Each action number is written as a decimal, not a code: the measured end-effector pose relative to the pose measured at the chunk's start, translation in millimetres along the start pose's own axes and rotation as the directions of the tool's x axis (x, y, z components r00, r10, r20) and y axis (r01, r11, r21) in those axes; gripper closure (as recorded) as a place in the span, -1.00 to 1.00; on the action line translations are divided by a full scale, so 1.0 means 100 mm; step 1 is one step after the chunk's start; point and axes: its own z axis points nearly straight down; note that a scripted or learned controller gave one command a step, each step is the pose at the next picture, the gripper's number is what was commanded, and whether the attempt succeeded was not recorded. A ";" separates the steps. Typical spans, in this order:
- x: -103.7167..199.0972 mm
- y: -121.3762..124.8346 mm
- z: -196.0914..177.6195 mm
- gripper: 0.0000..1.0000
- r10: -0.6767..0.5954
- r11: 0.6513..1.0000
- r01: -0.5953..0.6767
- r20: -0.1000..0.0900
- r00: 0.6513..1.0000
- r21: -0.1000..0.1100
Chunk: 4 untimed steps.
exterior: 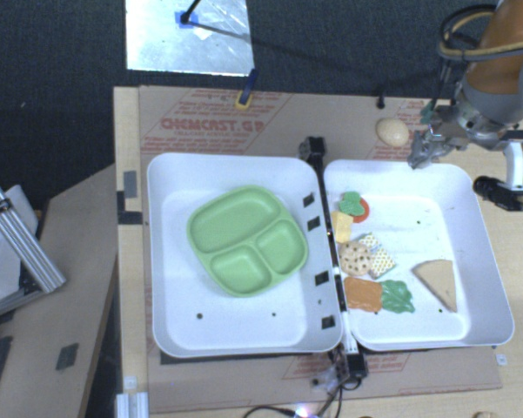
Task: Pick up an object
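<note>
A grey robot arm with an orange band (505, 24) reaches in over the far right corner of the counter (96, 233), its end effector (422, 151) poised just above the far rim of the right shallow white bin (487, 259); whether it is open or closed cannot be told, and nothing is seen in its hold. A beige egg-shaped object (392, 131) lies on the counter just beyond that rim, near the end effector. Inside the right bin, along its left side, sit a red-and-green toy vegetable (354, 205), a round speckled cookie (355, 257), an orange flat piece (363, 294) and a green leafy piece (398, 296), with a tan bread wedge (439, 282) towards the right. The left shallow white bin (174, 233) carries a light green three-compartment plastic plate (246, 239).
</note>
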 end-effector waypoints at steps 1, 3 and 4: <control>0.54 -0.08 -0.06 1.00 -0.005 1.000 0.005 -0.002 1.000 0.004; 1.81 -0.09 0.01 1.00 -0.006 1.000 0.006 -0.004 1.000 0.005; 2.11 0.00 0.13 1.00 -0.003 1.000 0.003 -0.002 1.000 0.004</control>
